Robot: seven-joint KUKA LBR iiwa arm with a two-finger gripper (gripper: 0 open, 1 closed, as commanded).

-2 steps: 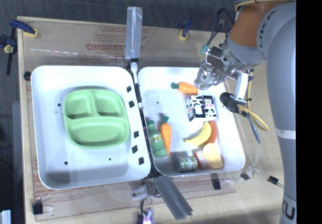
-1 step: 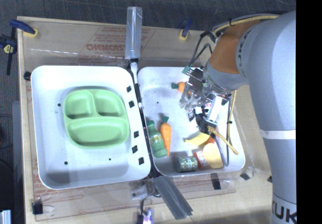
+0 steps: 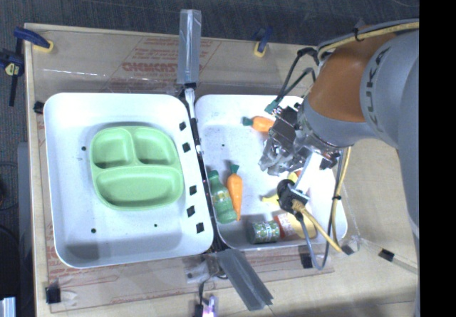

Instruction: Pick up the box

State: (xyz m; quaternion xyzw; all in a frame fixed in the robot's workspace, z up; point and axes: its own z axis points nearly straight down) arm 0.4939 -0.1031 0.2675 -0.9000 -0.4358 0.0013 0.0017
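Note:
The box point(image 3: 286, 224), small with red and white print, lies near the front edge of the right bin point(image 3: 221, 130), just right of a green-labelled can point(image 3: 264, 231). A black and yellow fitting on the arm's cable covers part of it. My gripper point(image 3: 276, 160) hangs over the middle of the right bin, behind the box and apart from it. Nothing shows between its tips.
A green bottle point(image 3: 221, 198) and a carrot point(image 3: 234, 191) lie side by side left of the gripper. A second orange piece point(image 3: 261, 122) sits at the bin's back, and a yellow item point(image 3: 271, 197) below the gripper. The left bin point(image 3: 64, 230) holds a green divided tray point(image 3: 135, 166).

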